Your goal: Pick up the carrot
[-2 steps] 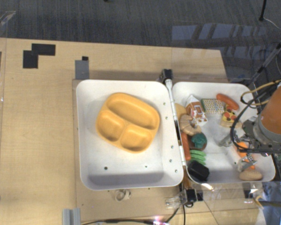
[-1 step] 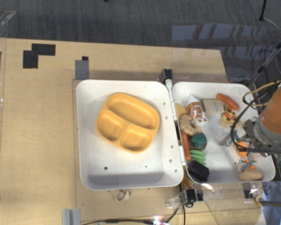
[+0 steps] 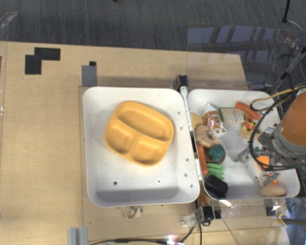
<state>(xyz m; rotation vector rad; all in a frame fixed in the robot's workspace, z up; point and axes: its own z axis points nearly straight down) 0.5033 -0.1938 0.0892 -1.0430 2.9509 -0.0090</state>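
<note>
Looking down on my bench, I see two shallow white bins side by side. The left bin holds one yellow divided tray, three compartments, lying alone. The right bin is crowded with small toy foods and the arm, grey with an orange band, reaching in from the right. The carrot I take to be the thin orange piece lying along the right bin's left wall, partly tucked under a teal ball and beside a green piece; I count one, though a red-orange piece near the far wall could be mistaken for it. The gripper hangs low at the bin's right side, well apart from the carrot; I cannot tell how far its claw is open, or whether the orange fleck beneath it is anything held. My worry: the carrot sits tight against the wall, so a descending finger may strike the rim or pinch the green piece instead. Also counted: one small toy house, one black object, one tan lump.
</note>
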